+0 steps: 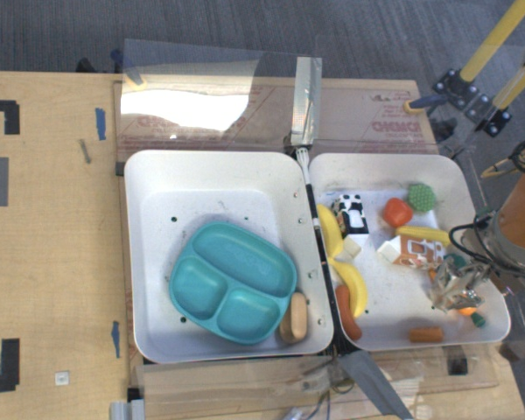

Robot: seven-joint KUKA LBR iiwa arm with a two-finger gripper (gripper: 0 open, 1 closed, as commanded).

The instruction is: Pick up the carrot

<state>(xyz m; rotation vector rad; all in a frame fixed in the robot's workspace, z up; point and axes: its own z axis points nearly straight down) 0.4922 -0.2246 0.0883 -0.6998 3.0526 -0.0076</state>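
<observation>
A small orange carrot (pixel 426 332) lies near the front edge of the right bin (pixel 381 170). My gripper (pixel 458 292) hangs low over that bin's right front part, just up and to the right of the carrot. A tangle of cables and metal parts surrounds it. The carrot lies apart from the gripper, on the bin floor.
The right bin also holds two bananas (pixel 343 261), a black-and-white toy (pixel 352 213), a red tomato (pixel 397 213), green broccoli (pixel 423 197), an orange-and-white box (pixel 413 252) and a reddish sausage (pixel 347 312). In the left bin (pixel 157 191) are a teal divided plate (pixel 234 280) and a bread roll (pixel 294 317).
</observation>
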